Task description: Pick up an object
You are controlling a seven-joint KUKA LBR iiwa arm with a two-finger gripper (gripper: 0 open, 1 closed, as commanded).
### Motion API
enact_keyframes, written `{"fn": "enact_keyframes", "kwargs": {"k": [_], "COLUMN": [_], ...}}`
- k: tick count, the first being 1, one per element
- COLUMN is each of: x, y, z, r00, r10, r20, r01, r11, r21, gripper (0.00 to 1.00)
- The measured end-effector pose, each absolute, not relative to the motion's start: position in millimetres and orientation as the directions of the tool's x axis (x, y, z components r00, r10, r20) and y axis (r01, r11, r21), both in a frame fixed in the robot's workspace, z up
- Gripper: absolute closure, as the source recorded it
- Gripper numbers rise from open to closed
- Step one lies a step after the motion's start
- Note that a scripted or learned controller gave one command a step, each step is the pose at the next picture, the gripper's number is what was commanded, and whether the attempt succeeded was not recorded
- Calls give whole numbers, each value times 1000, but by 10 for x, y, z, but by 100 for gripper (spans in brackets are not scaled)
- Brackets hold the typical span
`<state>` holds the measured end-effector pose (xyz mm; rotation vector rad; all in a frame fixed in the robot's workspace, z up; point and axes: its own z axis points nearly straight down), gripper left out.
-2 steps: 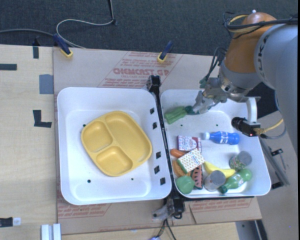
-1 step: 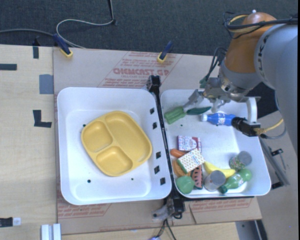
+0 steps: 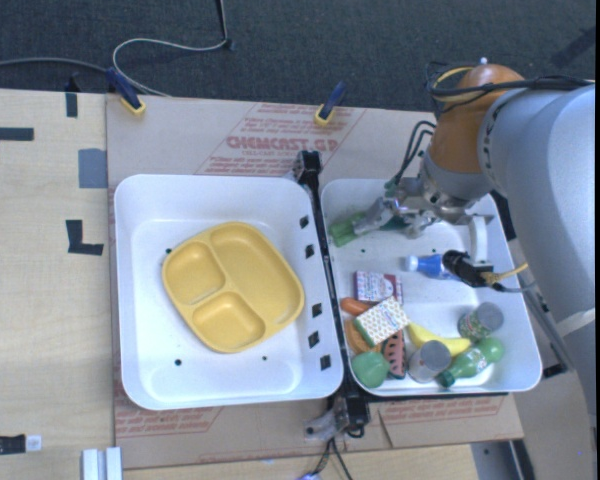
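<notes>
A: Biggest first?
B: The arm [image 3: 540,158], then 2 bins — a yellow tray [image 3: 232,285] in the left bin [image 3: 140,298].
A: The gripper [image 3: 405,211]?
B: Over the right bin [image 3: 520,368], far end; grip unclear. Small objects [image 3: 420,343] heap at its near end.

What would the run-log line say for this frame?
arm: over right bin | gripper: beside green object, grasp unclear | left bin: yellow tray
</notes>
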<state>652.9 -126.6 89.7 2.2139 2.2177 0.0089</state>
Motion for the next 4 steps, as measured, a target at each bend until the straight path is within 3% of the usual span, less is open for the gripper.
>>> {"fn": "enact_keyframes", "kwargs": {"k": [1,2,3,4], "x": [6659,6659,6264,6256], "y": [-1071,-999,-458,-461], "z": [868,971,2536,2521], "r00": [2,1,-2,-2], "r10": [1000,1000,1000,1000], "r20": [-12,2,0,0], "r01": [1000,1000,1000,1000], "r11": [-2,-1,2,2], "r21": [-11,-20,3,0], "gripper": [0,100,100,0]}}
